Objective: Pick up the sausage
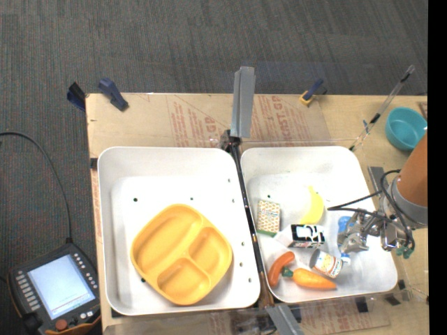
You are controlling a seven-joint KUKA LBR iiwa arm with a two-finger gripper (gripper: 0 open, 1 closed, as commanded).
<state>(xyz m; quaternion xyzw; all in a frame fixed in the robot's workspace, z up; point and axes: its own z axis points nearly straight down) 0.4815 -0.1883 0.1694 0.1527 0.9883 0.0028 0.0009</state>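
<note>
The sausage (281, 266) lies in the right bin (293, 158), low against its left wall, slanted, with its lower end toward the front edge. A carrot (313, 278) lies just beside it on the right, its green tip almost touching. Behind them are a small bottle (328, 263), a black-and-white toy car (306, 234), a banana (316, 205) and a cracker packet (268, 216). The left bin (115, 166) holds a yellow tray (181, 254).

The tool (357, 237) hangs over the right side of the right bin, near the bottle and well apart from the sausage. Whether it is spread or pressed together cannot be told from here; nothing is seen pinched in it.

This looks like the approach step: the grasp is not yet made. The next move calls for travel leftward across the bin, past the bottle and carrot, then a descent over the sausage's middle with the tool turned across its short width. The bin wall and the carrot leave little room on either side, so a nudge of the carrot is likely.
</note>
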